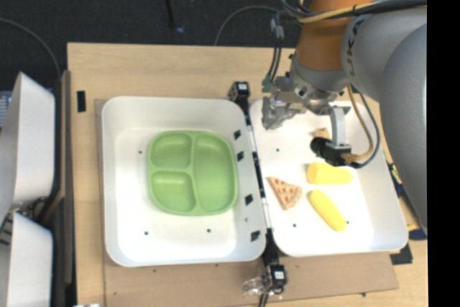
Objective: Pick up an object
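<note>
White bin [374, 226], triangular pizza slice [284, 192]

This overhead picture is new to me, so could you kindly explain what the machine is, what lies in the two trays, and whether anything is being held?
A fixed camera looks down at a slant on a wooden bench. The grey arm with the orange band is a robot reaching in from the right; its gripper hangs over the far end of the right bin. That bin holds a pizza slice toy, a yellow block and a yellow corn-like piece. The left bin holds a green divided plate. Nothing can be seen between the gripper's tips.
</note>
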Tool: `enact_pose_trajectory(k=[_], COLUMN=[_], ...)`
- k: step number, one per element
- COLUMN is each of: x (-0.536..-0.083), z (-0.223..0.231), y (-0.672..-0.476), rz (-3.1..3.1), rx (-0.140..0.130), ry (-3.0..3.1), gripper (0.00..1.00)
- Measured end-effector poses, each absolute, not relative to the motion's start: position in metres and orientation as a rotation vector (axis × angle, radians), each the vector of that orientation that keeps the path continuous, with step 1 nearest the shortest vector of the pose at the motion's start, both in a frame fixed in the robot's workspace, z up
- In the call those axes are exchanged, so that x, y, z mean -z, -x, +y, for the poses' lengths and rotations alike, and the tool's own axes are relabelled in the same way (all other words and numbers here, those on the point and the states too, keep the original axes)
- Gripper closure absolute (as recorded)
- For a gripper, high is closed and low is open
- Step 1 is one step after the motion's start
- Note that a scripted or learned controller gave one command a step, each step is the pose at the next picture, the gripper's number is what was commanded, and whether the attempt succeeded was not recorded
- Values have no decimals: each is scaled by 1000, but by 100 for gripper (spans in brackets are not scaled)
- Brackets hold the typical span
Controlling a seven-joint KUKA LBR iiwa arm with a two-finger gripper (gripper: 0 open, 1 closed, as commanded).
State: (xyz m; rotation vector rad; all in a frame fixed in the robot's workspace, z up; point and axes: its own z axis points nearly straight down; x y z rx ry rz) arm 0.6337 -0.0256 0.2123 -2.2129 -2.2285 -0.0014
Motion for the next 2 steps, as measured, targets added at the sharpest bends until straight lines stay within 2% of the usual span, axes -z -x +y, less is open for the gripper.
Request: enact_pose_trajectory(k=[2], x=[-238], z=[61], y=[-617], rz=[-2231], rx=[5], ry=[2213], gripper=[100])
